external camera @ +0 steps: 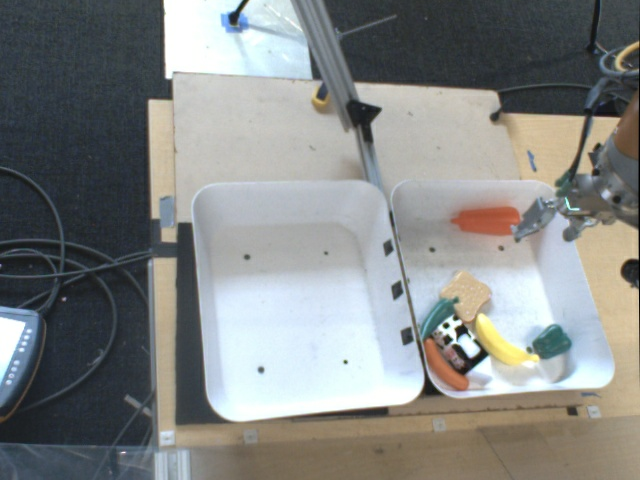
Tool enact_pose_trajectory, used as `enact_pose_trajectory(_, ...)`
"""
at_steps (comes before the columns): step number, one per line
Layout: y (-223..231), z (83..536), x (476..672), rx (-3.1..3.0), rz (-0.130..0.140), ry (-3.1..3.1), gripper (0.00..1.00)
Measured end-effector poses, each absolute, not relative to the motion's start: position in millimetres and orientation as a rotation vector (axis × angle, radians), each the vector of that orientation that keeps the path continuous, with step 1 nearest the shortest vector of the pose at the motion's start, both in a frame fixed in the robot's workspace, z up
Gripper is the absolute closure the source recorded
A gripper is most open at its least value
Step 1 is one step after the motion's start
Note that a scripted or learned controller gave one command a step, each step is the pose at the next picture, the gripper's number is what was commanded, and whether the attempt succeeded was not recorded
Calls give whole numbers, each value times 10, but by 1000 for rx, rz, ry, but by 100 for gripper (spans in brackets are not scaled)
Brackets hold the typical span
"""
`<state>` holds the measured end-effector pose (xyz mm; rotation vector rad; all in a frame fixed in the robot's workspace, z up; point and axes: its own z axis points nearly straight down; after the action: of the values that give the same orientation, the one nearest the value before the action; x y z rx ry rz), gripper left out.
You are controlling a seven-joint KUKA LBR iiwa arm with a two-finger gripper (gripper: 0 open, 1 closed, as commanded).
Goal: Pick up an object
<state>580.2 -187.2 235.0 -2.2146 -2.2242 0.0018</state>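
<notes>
The right bin [578, 286] holds the objects. An orange carrot-shaped piece [487, 220] lies alone near its far side. At the bin's near end a tan toast slice [467, 290], a yellow banana [501, 344], a teal piece [551, 342], a red sausage [446, 365] and a black-and-white item [459, 338] lie huddled together. My gripper [549, 226] hangs over the bin's far right corner, just right of the orange piece. Its fingers are spread, one fingertip [526, 228] close to the orange piece's right end, and nothing sits between them.
The left bin [205, 268] sits beside the right one, sharing a middle wall [397, 288]. A slanted grey pole [330, 48] crosses the bench from the top. Cables and a tablet [15, 353] lie on the floor at left.
</notes>
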Motion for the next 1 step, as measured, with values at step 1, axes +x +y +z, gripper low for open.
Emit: enact_pose_trajectory(1, -1872, 2373, 5810, -2216, -2, -2228, 0)
